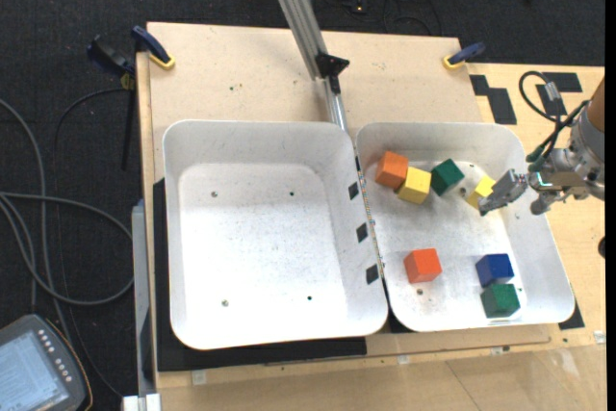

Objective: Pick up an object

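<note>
Take the right bin (pixel 539 250) as your landmark. Your tool (pixel 525 192) sits at that bin's far right rim, and its two fingers stand apart with nothing between them. Just left of the tool lies a small yellow block (pixel 480 188), beside a green cube (pixel 446 176). Further left along the bin's far side you see a yellow cube (pixel 416 185) touching an orange cube (pixel 392 168). Nearer the bin's middle rests a red-orange cube (pixel 422 265). At its near right corner a blue cube (pixel 494 269) sits against a second green cube (pixel 500 299). The left bin (pixel 183 207) adjoins it on the worktop (pixel 250 72).
</note>
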{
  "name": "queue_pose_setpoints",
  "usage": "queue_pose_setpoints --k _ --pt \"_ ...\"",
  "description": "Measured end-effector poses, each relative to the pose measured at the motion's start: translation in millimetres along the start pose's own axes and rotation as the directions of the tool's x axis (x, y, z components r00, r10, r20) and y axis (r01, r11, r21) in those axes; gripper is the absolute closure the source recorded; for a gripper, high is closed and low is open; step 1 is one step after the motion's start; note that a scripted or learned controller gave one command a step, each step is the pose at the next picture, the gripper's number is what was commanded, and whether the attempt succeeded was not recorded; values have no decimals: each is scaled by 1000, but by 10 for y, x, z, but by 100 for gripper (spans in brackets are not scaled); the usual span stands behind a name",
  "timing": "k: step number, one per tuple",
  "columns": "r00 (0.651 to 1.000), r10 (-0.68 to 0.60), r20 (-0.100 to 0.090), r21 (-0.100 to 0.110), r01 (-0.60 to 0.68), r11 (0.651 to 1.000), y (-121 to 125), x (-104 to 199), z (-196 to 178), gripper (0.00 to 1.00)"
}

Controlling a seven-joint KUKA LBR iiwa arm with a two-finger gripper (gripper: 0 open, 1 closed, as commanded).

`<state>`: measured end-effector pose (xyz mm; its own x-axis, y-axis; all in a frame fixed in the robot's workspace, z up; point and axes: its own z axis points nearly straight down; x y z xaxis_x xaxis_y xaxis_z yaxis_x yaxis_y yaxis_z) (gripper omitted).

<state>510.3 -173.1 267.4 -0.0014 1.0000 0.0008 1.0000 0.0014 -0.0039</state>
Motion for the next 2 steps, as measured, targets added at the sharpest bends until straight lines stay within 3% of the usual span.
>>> queue_pose_setpoints --k 1,2 --pt "1000 1 1 -4 -1 1000 7 0 -20 0" --pt "1000 2 0 0 -2 1000 -79 38 472 0"
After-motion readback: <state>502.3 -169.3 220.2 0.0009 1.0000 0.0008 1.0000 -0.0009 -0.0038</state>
